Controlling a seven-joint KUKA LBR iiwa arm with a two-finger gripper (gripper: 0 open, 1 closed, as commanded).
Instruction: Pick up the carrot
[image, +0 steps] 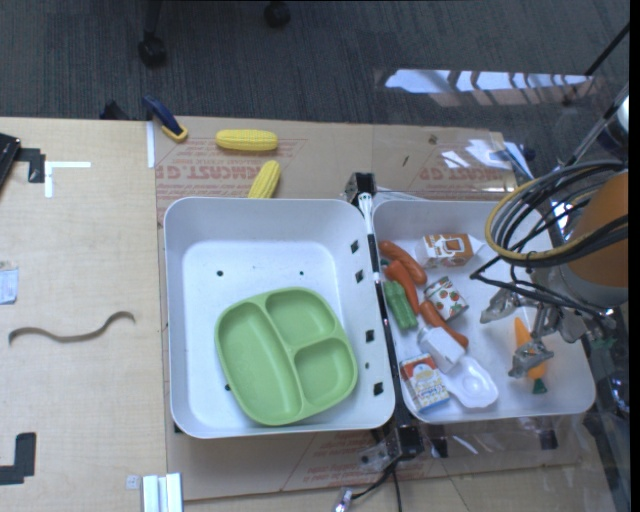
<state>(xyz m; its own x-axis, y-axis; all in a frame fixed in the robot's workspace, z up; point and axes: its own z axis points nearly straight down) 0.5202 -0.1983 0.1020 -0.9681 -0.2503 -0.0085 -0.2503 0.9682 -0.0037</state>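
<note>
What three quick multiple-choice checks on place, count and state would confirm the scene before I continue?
1. Where is the green divided plate?
A. left bin
B. right bin
C. bare bench

2. How many corn cobs lie beyond the bins?
A. one
B. two
C. four

3. The carrot is:
A. on the plate
B. in the right bin by the claw
C. on the floor

Answers:
1 A, it rests in the left bin.
2 B, one cob and another.
3 B, orange shows beside the claw.
</note>
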